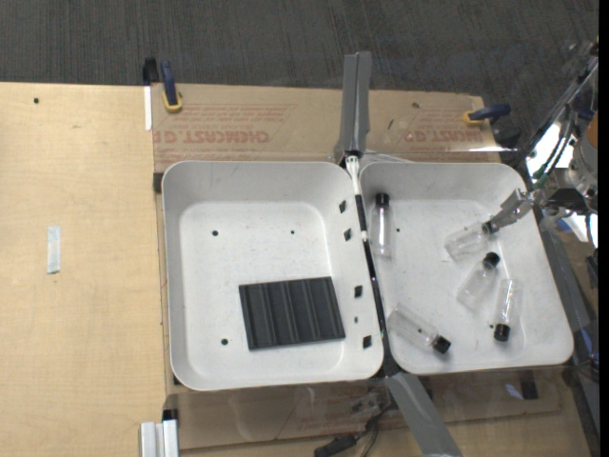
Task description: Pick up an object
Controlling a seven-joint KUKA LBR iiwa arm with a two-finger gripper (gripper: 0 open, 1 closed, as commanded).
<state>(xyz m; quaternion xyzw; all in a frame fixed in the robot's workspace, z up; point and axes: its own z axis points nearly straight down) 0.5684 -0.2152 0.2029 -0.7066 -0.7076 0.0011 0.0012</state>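
Several clear vials with black caps lie in the right bin (533,350). One vial (382,225) lies along the bin's left wall, another vial (421,332) near the front, and a third vial (504,308) at the right. A further vial (463,244) lies in the upper right part, and my gripper (502,217) reaches in over the bin's right rim, with its tip just beside that vial's upper right end. Whether it touches the vial is unclear. The grey arm enters from the right edge.
The left bin (190,208) holds a black ribbed tray (290,312) in its front half. A grey divider post (356,103) stands behind the seam between the bins. Clamps (167,89) hold cardboard behind the bins. Wooden bench extends left.
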